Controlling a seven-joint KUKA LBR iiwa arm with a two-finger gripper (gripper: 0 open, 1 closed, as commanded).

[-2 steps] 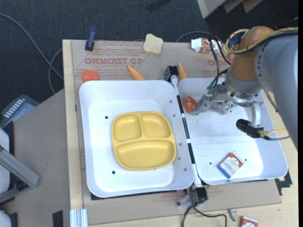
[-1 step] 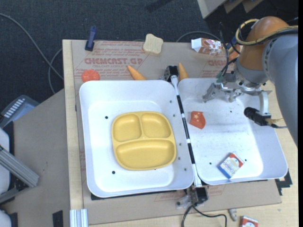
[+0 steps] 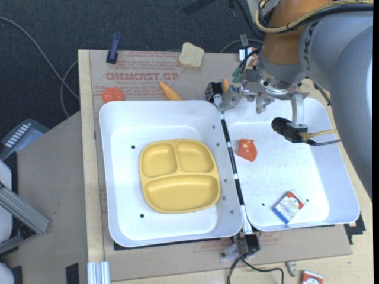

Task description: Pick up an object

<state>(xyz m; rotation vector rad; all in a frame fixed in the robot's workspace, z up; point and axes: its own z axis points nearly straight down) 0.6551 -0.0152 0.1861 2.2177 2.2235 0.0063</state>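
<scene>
Camera view: pincer [image 3: 267, 105], state unclear, above right bin; red piece [image 3: 247, 149] lower-left, apart.

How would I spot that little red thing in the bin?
Find the right-hand white bin, under the grey arm. The red piece lies near its left wall. Its neighbour, a small blue and white packet, sits lower down.

A divided plate [image 3: 179, 175] lies in the left bin [image 3: 118, 158]. In the right bin [image 3: 331, 188], a strawberry-shaped toy [image 3: 247, 149] sits near the dividing edge and a small packet [image 3: 288, 206] lies toward the front. Behind the bins lie a bread slice [image 3: 191, 54] and a carrot [image 3: 170, 91].
</scene>
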